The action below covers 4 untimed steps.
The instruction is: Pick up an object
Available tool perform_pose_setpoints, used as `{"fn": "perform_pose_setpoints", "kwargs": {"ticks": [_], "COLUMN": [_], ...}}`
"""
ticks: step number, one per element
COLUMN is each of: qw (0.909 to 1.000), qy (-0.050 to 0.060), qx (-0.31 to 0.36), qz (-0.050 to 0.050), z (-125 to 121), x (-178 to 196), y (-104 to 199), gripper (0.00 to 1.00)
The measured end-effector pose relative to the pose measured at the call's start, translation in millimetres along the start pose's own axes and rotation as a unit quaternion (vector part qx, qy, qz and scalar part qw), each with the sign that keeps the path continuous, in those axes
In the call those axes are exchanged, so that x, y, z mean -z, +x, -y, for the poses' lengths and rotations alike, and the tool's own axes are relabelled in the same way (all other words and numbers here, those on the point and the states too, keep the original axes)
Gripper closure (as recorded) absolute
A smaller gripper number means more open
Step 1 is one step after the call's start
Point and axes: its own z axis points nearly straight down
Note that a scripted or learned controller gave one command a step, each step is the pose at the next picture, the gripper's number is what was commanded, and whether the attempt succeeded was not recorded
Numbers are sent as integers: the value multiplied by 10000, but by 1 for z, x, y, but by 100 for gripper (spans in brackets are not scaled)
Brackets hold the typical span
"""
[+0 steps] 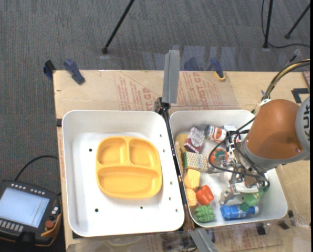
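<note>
Camera view looks down on a tabletop (120, 91) with two white bins side by side. Left bin (75, 140) holds a yellow divided plate (129, 167). Right bin (274, 206) carries a heap of small toys: an orange-red pepper (204, 194), a green leafy piece (204, 212), a yellow corn-like piece (192, 178), a blue bottle (238, 211) lying on its side, a patterned packet (195, 139). The arm's orange band (274, 135) hangs over the bin's right half, and the hand (240, 187) sits low among the toys just above the blue bottle, beside a green object (252, 198); whether it is open or holding anything cannot be told.
</note>
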Motion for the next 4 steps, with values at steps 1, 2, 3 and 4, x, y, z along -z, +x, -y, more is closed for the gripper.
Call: {"fn": "perform_pose_setpoints", "kwargs": {"ticks": [1, 2, 3, 4], "qw": [9976, 9981, 9983, 9729], "qy": [24, 10, -3, 0], "qx": [-697, -609, -590, -2313], "qz": [24, 56, 25, -6], "z": [-50, -35, -36, -54], "x": [2, 3, 9, -1], "y": [-23, 41, 41, 43], "gripper": [0, 0, 100, 100]}}
